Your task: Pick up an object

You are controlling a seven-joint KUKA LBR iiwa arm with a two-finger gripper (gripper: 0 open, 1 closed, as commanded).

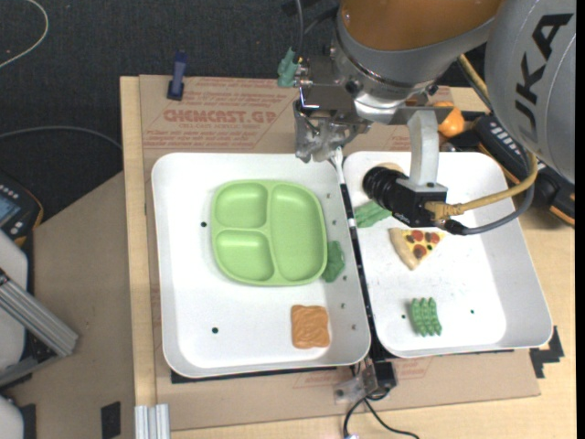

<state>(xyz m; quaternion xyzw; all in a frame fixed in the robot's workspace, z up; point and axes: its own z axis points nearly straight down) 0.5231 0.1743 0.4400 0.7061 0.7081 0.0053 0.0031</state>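
Note:
My gripper [319, 146] hangs over the far edge of the bins, just above the ridge where the two meet, with nothing visibly in it. The left bin [183, 273] holds a green divided plate [269, 231], a small dark green piece [335, 262] at the plate's right edge, and an orange waffle-like piece [310, 326] near the front. In the right bin [512, 291] lie a light green piece [370, 214], a pizza slice toy [416, 245] and a green ridged piece [423, 316]. The arm hides the right bin's far part.
A black cylinder [395, 195] on a bracket with a yellow cable hangs from the wrist over the right bin. An orange object [450, 122] sits behind the right bin. A blue clip [177, 76] lies on the cardboard sheet [219, 108] at the back left.

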